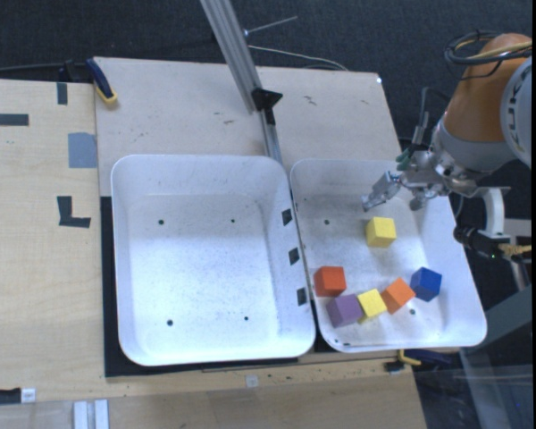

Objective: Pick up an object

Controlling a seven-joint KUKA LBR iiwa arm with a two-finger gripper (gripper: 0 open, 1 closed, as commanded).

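My gripper (pixel 395 199) hangs over the right bin (pixel 447 333), its two fingers spread open with nothing between them. Just below it a yellow cube (pixel 381 231) lies on the bin floor, apart from the fingertips. Toward the bin's front sit an orange-red cube (pixel 330 281), a purple cube (pixel 345 309), a second yellow cube (pixel 372 303), an orange cube (pixel 397 294) and a blue cube (pixel 425 283).
The left bin (pixel 125 239) stands beside the right one, sharing a middle wall. A slanted metal rail (pixel 237 47) runs from the top down to the bins' junction. The arm's orange band (pixel 482 96) is at the right edge.
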